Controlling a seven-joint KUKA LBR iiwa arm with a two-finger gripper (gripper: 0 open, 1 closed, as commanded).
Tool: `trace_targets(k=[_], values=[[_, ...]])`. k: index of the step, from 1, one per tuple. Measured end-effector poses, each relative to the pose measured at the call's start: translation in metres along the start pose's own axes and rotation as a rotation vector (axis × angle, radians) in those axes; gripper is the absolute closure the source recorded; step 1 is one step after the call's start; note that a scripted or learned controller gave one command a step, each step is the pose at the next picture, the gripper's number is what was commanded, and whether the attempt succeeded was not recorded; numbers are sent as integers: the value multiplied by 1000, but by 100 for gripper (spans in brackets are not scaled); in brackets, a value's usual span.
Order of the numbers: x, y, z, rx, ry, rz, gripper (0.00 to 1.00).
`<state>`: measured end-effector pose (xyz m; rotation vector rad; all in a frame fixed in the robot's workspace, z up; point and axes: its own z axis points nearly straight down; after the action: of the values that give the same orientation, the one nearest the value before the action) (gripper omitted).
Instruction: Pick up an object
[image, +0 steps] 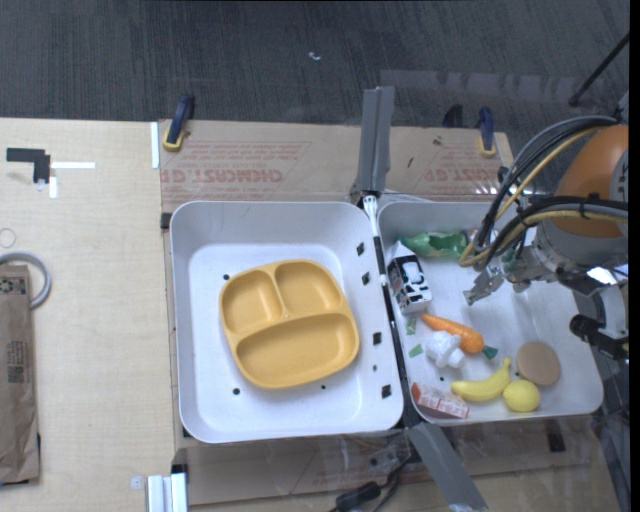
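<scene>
Nothing is picked yet — the gripper (478, 288) hangs open and empty over the right bin (570, 405), the carrot (452, 327) lying just nearer — descent and grasp remain.

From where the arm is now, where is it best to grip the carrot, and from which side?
Probably grip the carrot at the middle of its orange body, coming from above with the fingers across its narrow width. It lies flat, slanting in the right bin, and its thick end touches the white object, so the middle offers more room.
</scene>
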<state>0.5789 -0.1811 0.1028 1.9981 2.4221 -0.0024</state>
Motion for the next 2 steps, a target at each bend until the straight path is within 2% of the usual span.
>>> trace_targets(k=[1, 2], values=[[37, -49, -108, 1, 1, 45, 0], [60, -71, -17, 2, 3, -63, 0]])
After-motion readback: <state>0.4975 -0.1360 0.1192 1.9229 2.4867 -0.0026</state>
